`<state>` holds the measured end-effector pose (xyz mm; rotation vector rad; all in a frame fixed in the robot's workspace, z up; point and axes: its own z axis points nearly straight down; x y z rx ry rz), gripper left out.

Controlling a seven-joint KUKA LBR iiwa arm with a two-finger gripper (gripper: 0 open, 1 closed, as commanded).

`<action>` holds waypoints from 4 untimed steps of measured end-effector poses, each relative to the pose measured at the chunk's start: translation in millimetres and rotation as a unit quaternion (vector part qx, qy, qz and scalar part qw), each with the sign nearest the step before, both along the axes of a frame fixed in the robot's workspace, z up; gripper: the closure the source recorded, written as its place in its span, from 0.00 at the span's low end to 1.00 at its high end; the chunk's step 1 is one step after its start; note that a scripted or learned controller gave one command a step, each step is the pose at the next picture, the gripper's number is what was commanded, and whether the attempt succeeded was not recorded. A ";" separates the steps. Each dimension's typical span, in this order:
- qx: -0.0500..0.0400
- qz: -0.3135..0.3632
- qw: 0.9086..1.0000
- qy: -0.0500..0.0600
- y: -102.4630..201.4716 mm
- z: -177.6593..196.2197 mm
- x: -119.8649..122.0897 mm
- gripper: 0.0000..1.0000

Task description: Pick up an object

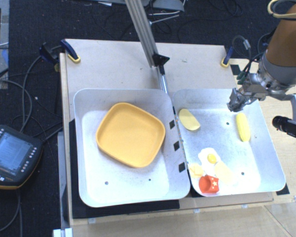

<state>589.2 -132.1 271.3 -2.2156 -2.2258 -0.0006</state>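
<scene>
Camera view: pincer (235, 104) hovers just above banana (243, 127), apart.

2 white bins (89, 181), 1 yellow plate (130, 134), 5 small food pieces (189, 119).

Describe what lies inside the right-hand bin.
The right bin holds a pale yellow piece, a yellow banana-like piece and a toy-food cluster with a red piece. What lies beneath that cluster is covered.

Bright, even overhead light washes out the white bins (89, 181), shadows are soft, and fine detail is slightly blurred.
</scene>
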 end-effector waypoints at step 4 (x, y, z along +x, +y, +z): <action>0.000 -0.001 1.000 0.001 192.9 -31.3 4.2 1.00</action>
